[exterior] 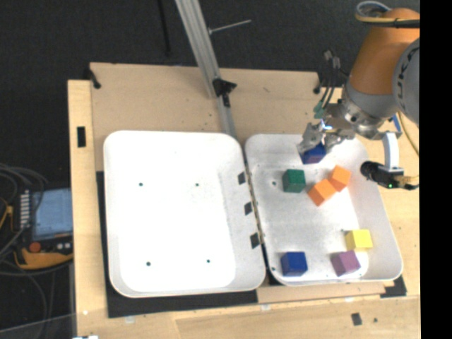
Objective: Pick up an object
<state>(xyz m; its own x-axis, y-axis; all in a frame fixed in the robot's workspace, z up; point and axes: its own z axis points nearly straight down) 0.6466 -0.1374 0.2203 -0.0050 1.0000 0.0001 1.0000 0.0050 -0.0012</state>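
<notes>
I've got the arm [381, 62] over the right bin [381, 260], far side. Gripper [316, 145] looks clamped on a blue cube [314, 155], as far as I can tell. Probably light, rigid, smooth; flat opposite faces are the safest grab.

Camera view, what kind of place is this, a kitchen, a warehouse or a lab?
Most likely a robotics lab test bench. A robot arm reaches over two shallow white bins, the right bin holds small coloured blocks fit for grasping trials, and loose cables lie on dark floor beside the bench.
</notes>
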